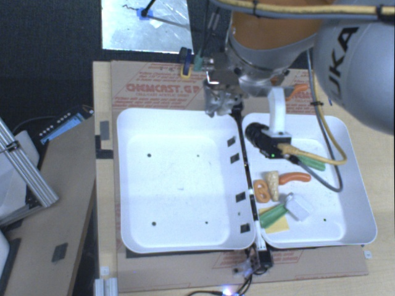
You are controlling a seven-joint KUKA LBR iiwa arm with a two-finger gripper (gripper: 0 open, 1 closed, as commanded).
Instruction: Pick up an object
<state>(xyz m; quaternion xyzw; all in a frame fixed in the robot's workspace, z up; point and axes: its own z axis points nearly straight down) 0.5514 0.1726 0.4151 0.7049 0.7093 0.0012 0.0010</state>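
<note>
My gripper (221,105) hangs over the far end of the divider between the two bins, above the rim. The right bin (345,214) holds several small items near its left side. These are an orange carrot-like piece (294,178), a tan piece (273,182), an orange pretzel shape (261,191), a green piece (271,214) lying on a yellow piece (279,226), and a grey block (300,208). A green stick (312,161) lies further back, partly under a cable. All of these items lie nearer the front than the gripper.
The left bin (179,184) is bare white. A black unit on a white bracket (264,142) hangs from the arm over the right bin. The large grey and orange arm (290,17) covers the far right. An orange item (300,90) peeks out behind it.
</note>
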